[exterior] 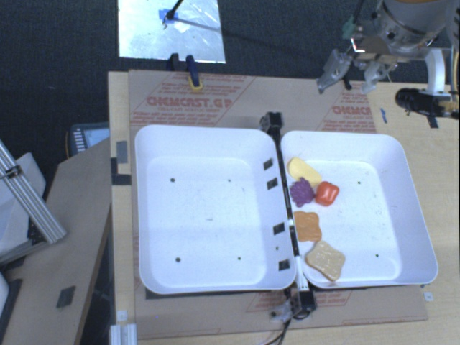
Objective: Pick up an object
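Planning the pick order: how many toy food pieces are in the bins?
5, all along the right bin's left side: yellow piece, purple grapes, red piece, orange piece, toast.

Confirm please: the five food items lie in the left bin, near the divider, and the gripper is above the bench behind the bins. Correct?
One error: the camera view shows the five food items in the right bin, not the left bin. They do lie near the divider, and the gripper is above the bench behind the bins.
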You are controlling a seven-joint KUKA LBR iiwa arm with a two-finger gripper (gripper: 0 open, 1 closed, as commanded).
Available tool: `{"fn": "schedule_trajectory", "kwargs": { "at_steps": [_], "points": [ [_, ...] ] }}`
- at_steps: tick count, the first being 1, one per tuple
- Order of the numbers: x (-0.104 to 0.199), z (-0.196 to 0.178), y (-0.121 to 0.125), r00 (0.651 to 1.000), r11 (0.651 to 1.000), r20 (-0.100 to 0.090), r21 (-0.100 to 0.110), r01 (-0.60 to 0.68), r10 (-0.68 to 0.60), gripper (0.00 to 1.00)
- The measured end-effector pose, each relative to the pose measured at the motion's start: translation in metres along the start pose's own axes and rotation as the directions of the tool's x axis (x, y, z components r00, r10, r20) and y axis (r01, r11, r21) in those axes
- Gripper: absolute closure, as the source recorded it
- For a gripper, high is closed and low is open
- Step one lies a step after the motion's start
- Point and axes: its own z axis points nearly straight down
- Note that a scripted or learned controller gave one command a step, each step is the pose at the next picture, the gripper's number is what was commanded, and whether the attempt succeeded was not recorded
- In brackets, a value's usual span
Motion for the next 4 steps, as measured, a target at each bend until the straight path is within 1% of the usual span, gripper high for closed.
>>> {"fn": "schedule_trajectory", "kwargs": {
  "at_steps": [1,2,3,4],
  "points": [
    [-0.05,-0.122,-0.029,1.0,1.0,0.008,-0.027,-0.016,0.016,0.0],
    [0.107,-0.102,-0.024,1.0,1.0,-0.001,-0.013,0.007,-0.007,0.0],
    [-0.017,-0.137,-0.062,1.0,1.0,0.009,-0.018,-0.024,0.024,0.0],
    [0.132,-0.005,-0.023,1.0,1.0,0.001,-0.004,0.003,-0.003,0.0]
  ]
}}
